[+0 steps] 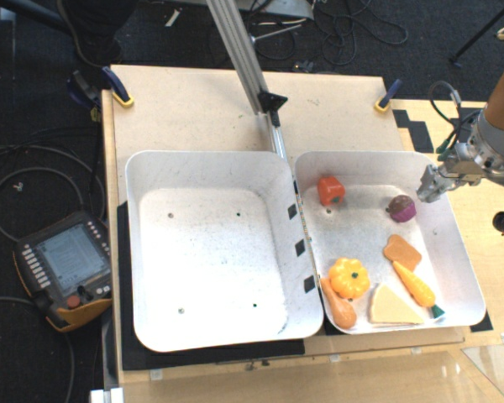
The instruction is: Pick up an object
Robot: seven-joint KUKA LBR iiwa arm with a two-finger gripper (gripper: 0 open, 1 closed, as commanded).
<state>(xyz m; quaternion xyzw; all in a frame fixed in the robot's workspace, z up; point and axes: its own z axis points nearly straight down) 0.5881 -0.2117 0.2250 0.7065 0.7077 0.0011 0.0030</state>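
floor (34, 183): dark carpet | cables (344, 19) | bench (193, 116): pale wood

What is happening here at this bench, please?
A robot arm reaches in from the right. Its gripper is above the right bin, close to a purple toy, and holds nothing that can be seen. That bin also has a red pepper, a pumpkin, a carrot and a cheese wedge.

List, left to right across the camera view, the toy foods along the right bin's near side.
Orange carrot-like piece → yellow pumpkin → pale cheese wedge → carrot with green tip.
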